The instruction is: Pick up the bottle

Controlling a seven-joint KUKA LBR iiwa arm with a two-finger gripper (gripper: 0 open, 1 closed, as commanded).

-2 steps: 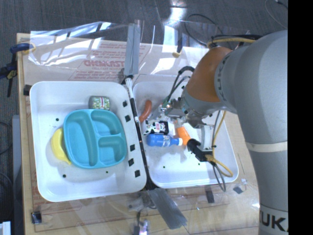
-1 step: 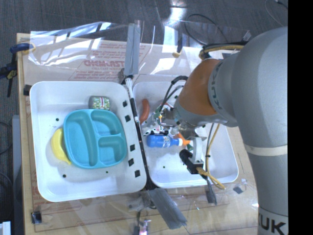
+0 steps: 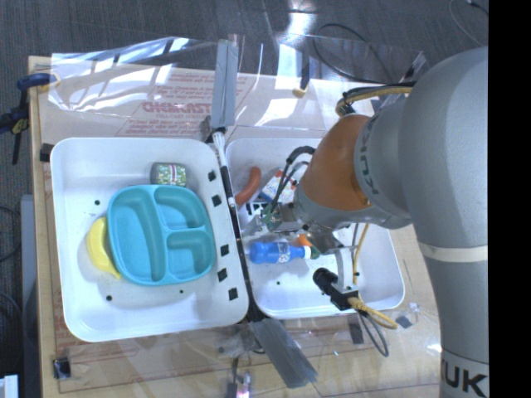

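A blue bottle with a white label and an orange end lies on its side in the right bin, near that bin's left wall. My gripper hangs just above and behind the bottle, under the orange wrist band, among cables and mostly covered by the arm. Whether it touches the bottle cannot be made out.
An orange-red sausage-shaped item lies at the back left of the right bin. The left bin holds a blue divided plate, a yellow object under its left rim and a small green patterned box. A black cable plug hangs over the right bin.
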